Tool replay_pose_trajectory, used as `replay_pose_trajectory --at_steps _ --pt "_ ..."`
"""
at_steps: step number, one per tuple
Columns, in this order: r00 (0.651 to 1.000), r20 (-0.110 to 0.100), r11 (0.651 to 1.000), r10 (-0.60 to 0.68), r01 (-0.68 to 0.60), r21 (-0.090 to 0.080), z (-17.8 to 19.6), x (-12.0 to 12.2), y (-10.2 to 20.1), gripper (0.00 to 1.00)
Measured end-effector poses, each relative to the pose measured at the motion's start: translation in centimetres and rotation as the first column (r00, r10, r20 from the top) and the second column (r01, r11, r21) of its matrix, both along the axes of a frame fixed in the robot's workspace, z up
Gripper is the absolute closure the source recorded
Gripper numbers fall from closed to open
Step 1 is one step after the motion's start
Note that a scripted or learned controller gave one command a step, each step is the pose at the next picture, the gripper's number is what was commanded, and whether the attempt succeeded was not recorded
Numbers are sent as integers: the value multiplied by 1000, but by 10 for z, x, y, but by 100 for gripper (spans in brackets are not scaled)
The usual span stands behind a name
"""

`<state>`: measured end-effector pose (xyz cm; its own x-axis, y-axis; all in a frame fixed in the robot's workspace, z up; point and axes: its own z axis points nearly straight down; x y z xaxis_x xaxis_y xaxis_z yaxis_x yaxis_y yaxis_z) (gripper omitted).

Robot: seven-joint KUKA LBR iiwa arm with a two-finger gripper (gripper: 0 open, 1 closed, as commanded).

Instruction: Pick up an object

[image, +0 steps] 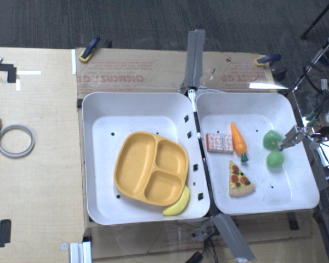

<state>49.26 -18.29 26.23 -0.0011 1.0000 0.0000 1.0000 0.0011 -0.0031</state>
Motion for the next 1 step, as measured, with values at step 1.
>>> replay_pose_trajectory --at_steps 1 --pt "1000 2 1000 -13 13 -1 14 7 -20 0"
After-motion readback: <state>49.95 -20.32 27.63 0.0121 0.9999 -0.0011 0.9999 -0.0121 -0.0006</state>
